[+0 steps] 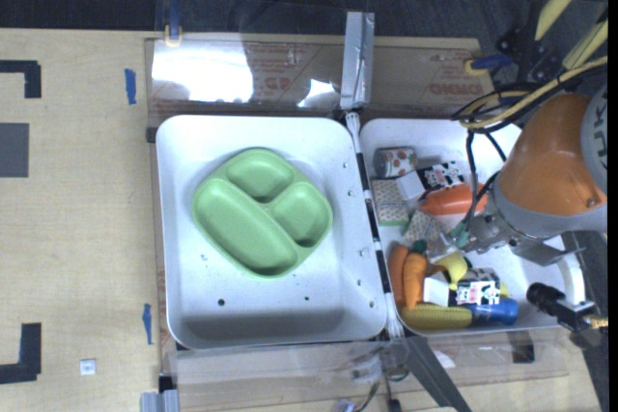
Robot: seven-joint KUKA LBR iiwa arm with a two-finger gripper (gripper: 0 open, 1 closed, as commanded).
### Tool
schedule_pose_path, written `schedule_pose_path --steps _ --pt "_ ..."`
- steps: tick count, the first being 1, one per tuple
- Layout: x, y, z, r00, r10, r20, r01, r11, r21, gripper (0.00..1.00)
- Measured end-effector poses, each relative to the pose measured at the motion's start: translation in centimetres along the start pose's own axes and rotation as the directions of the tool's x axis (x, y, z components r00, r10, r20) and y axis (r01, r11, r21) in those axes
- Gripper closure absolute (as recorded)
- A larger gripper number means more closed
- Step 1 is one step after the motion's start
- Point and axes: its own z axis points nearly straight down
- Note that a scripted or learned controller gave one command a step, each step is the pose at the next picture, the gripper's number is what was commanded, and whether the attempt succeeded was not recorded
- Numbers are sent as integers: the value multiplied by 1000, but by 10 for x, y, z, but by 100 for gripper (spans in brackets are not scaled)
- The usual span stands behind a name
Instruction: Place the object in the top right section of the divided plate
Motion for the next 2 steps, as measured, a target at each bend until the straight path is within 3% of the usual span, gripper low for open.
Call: schedule_pose_path --steps 1,2 --pt "93 12 -58 981 -195 -7 195 981 13 100" --pt "78 8 -58 895 -445 -14 446 895 13 100"
